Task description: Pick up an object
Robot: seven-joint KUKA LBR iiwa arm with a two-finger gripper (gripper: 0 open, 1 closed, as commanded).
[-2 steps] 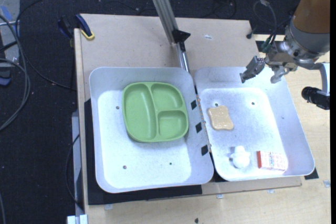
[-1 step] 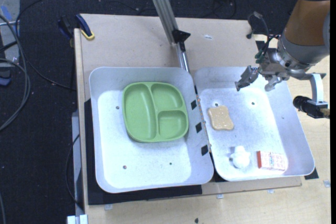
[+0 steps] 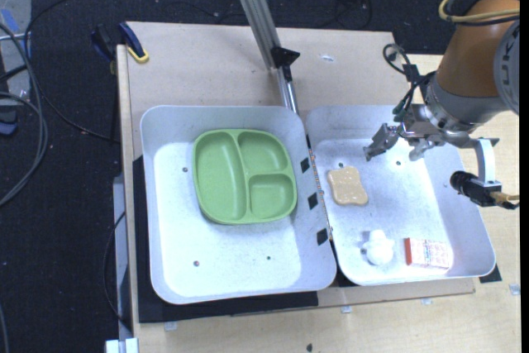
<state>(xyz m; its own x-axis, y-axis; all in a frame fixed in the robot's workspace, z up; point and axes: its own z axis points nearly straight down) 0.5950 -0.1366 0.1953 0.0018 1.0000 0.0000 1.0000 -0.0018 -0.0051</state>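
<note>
The gripper point(image 3: 399, 144) hangs open and empty near the right bin's point(image 3: 463, 219) far edge; the toast point(image 3: 347, 186) lies toward the bin's left edge, closest.

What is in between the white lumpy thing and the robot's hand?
In the camera view, a tan toast-like piece lies roughly between the white lumpy thing and the gripper. Around it shows bare floor of the right bin.

Two white bins point(image 3: 165, 260), wooden bench point(image 3: 207, 54), black cables point(image 3: 58, 120)
</note>
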